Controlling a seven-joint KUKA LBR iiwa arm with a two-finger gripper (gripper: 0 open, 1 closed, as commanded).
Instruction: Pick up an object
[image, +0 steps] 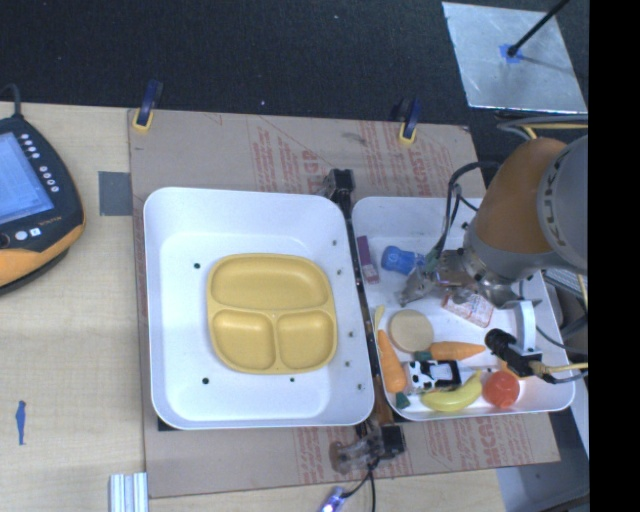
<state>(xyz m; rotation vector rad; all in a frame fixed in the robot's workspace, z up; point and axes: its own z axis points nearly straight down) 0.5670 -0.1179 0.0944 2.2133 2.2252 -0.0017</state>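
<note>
Single fixed cam, mounted above the surface (70, 350), looking down at a slant. Far enough back to fit both white bins whole, plus surface margin on three sides and a strip of dark floor (250, 50) along the top. Arm (520, 215) enters from frame right, so the end effector (425, 282) sits right of centre over the right bin (560, 400). The left bin (170, 400) lies off to its left, about mid-frame (framing favours that bin). The pendant (30, 205) is well to its left, cut by the frame edge. No second view, so nothing overlaps.
</note>
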